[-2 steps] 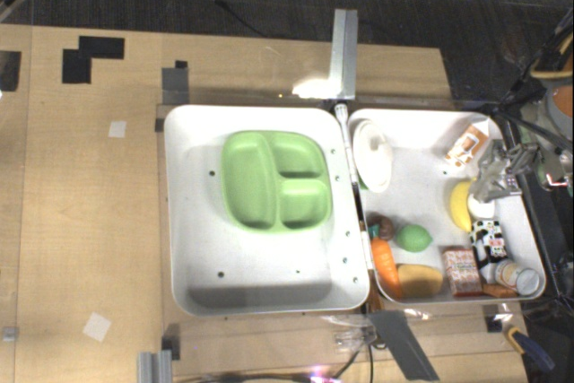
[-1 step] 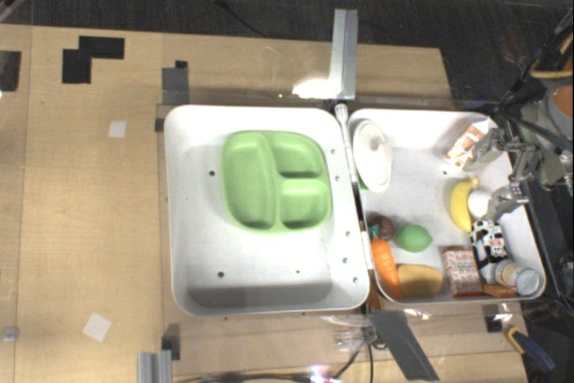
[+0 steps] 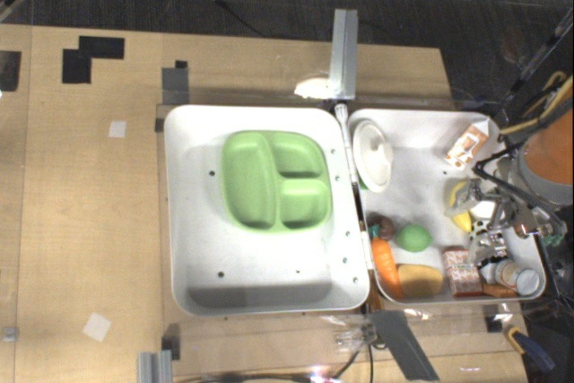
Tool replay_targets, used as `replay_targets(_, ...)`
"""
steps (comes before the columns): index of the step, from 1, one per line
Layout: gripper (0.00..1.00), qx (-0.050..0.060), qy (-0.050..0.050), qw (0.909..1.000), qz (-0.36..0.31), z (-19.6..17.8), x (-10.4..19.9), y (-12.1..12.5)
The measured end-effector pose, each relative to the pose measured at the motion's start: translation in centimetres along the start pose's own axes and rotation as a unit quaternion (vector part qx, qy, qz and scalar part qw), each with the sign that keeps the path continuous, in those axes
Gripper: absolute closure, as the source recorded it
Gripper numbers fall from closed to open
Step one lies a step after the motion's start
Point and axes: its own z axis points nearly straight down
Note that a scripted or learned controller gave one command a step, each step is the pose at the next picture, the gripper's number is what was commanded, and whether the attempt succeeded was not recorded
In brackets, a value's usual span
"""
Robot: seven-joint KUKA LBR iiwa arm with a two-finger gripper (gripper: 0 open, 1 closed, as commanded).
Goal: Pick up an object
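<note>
I see the arm (image 3: 549, 159) low over the right bin (image 3: 417, 128) near a banana (image 3: 461, 209); I cannot tell how its jaws stand.

Worktop (image 3: 81, 220): pale tan wood grain, with black square marks near its far left corner and small pale squares on the left side. Floor beyond it: dark grey.

Left bin (image 3: 193, 274): white, speckled with a few small dark dots. In it, a divided plate (image 3: 273, 179), light green throughout.

Right bin (image 3: 417, 134): white. In it:
- bowl (image 3: 371, 155), white
- ball (image 3: 413, 238), bright green
- carrot (image 3: 385, 261), orange
- bread-like piece (image 3: 419, 280), golden tan
- small packet (image 3: 466, 145), orange and white
- box (image 3: 459, 272), red-pink with a printed pattern
- a yellow thing (image 3: 462, 221), partly hidden

Arm (image 3: 547, 159): orange band over grey. Pincer (image 3: 491, 239): dark metal with silvery glints.
</note>
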Motion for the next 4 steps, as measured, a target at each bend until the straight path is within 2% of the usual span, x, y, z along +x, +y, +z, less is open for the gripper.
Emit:
replay_targets(1, 0.0, 0.003, -0.007, 0.9966, -0.082, 4.6, -3.8, -0.7)
replay_targets(2, 1.0, 0.005, -0.01, 0.9963, -0.085, 3.4, -4.1, -0.5)
replay_targets(3, 1.0, 0.002, -0.01, 0.9999, -0.001, -8.8, -9.1, 6.7)
replay_targets(4, 1.0, 0.004, -0.004, 0.9751, -0.222, -13.7, 1.3, -1.9)
